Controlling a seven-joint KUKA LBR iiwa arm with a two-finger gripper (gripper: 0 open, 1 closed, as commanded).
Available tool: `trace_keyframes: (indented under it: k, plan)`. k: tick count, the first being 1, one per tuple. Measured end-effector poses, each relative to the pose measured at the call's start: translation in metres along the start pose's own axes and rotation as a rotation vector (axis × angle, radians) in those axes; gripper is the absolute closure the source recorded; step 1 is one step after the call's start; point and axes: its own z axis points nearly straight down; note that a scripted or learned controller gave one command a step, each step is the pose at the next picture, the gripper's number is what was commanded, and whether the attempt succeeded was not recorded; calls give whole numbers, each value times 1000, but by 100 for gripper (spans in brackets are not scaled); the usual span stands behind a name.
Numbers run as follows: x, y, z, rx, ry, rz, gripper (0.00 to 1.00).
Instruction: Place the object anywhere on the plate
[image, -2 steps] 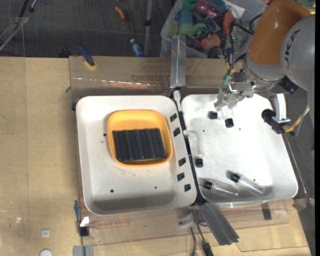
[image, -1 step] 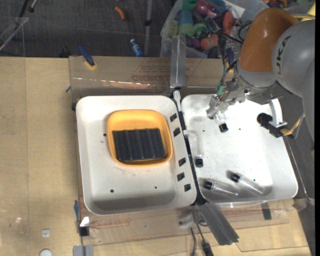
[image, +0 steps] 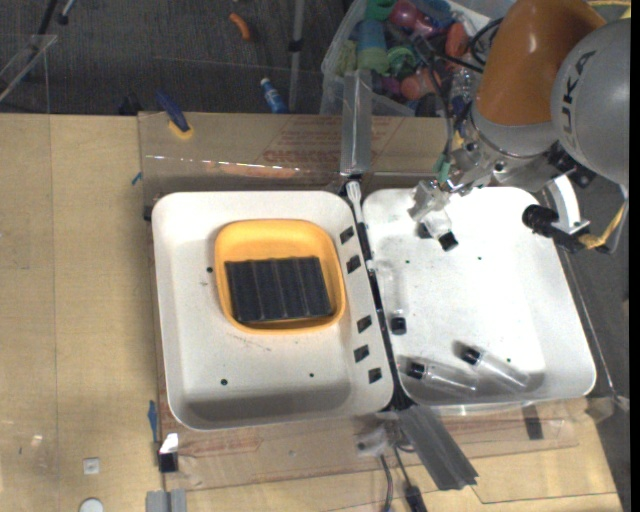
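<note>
Already, by my judgement, the placing is done: the dark ridged object (image: 278, 290) lies flat on the yellow plate (image: 232, 243), and what remains for me is only to draw clear. Nearest the camera, at about five o'clock on the table (image: 70, 300), the right bin (image: 560, 300) holds two clear vials (image: 492, 368) with dark caps near its front edge, and a small dark bit just beside the divider. The left bin (image: 185, 380), at about nine o'clock, carries the plate and its load. Farther off, at one o'clock, my pincer (image: 436, 222) hangs over the right bin's back part; whether it is open or closed I cannot tell.
</note>
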Motion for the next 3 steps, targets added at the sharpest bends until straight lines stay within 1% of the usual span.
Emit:
trace_keyframes:
  k: [1,2,3]
  plan:
    - [5,2,11,4,3,-160,100]
    - [16,7,36,3,4,-309,100]
    - [16,7,36,3,4,-309,0]
